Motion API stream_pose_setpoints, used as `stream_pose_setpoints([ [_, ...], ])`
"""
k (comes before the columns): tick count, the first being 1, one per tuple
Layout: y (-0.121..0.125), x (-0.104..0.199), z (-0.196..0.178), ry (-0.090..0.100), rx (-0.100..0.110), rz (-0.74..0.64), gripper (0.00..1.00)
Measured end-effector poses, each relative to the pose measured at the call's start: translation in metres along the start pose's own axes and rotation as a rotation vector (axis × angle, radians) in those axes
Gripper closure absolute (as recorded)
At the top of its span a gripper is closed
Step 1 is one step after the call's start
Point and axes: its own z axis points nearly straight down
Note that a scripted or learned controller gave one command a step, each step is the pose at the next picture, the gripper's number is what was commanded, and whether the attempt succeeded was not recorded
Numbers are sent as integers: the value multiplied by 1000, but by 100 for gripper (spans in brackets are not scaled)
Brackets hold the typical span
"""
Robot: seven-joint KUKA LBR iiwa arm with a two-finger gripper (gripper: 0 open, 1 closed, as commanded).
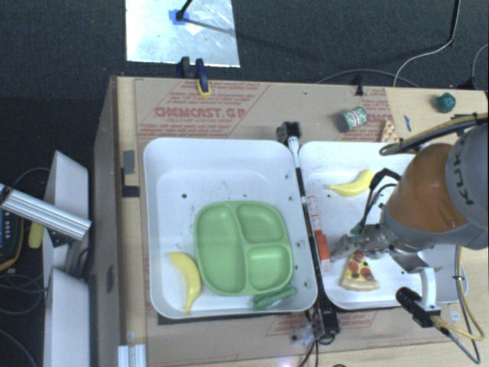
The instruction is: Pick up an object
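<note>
The right bin (336, 157) holds a toy pizza slice (359, 272) near its front and a yellow banana (351, 184) near its back. My gripper (345, 245) hangs low over the bin's left part, just above and left of the pizza slice, pointing toward the divider. The grey arm with its orange band (424, 189) covers the right half of this bin. Nothing is visibly held. The left bin (206, 163) contains a green divided plate (243, 247), a second yellow banana (187, 277) at the front left, and a green strip-like toy (273, 297) under the plate's front edge.
A small red item (321, 245) lies on the divider between the bins, close to my gripper. On the bench behind the right bin sit a small striped can (354, 118) and a teal knob (445, 102). Cables trail near the front right corner.
</note>
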Motion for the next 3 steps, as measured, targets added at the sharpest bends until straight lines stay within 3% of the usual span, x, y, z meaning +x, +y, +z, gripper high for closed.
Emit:
stream_pose_setpoints([
  [1,70,-73,-19,-2,-2,1,0],
  [2,181,-35,-2,2,9,-3,0],
  [3,182,-35,-13,1,8,-7,100],
])
